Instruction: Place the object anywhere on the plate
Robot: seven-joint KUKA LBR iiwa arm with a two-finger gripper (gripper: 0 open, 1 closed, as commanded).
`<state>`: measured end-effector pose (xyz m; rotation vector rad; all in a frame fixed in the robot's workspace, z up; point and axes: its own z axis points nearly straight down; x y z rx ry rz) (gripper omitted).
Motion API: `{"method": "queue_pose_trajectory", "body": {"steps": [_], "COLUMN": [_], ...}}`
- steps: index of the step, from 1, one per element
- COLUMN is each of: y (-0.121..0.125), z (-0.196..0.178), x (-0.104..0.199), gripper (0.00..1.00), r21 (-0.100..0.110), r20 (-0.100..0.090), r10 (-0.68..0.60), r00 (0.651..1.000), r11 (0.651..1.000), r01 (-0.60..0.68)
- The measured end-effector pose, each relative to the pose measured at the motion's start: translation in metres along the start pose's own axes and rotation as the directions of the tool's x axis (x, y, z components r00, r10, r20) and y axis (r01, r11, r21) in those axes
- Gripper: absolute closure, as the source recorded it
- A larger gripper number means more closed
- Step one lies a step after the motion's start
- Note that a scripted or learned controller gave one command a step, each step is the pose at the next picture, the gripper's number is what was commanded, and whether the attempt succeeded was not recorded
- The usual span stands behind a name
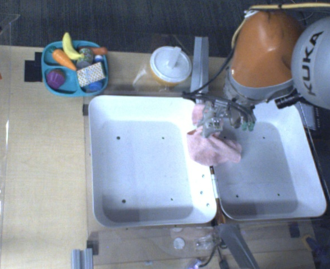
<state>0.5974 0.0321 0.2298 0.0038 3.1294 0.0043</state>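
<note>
A pink cloth [212, 149] hangs bunched over the seam between the two white bins, its top pinched between the fingers of my gripper [211, 125], which is shut on it. Part of the cloth also shows beside the fingers at the upper left. The arm's orange band [263, 52] and grey wrist sit above the right bin [277, 206]. The plate [48, 88] is a blue divided tray on the bench far to the upper left, beyond the left bin [142, 167]. It holds toy food: a banana, a carrot, a purple piece and a sponge-like block.
A white lidded cup [170, 65] on a yellow base stands behind the left bin, between gripper and plate. A grey upright post [198, 60] rises just right of the cup. A black patch [33, 70] lies left of the plate.
</note>
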Motion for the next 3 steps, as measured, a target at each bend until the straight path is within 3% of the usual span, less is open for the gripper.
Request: {"method": "queue_pose_trajectory", "body": {"steps": [2, 3], "y": [0.084, 0.084], "z": [0.005, 0.005], "x": [0.052, 0.051], "gripper": [1.0, 0.0], "r21": [-0.001, -0.001], "r20": [-0.005, -0.004], "r10": [-0.003, -0.003], "r00": [1.0, 1.0], "r11": [1.0, 1.0], "r01": [0.003, 0.003]}}
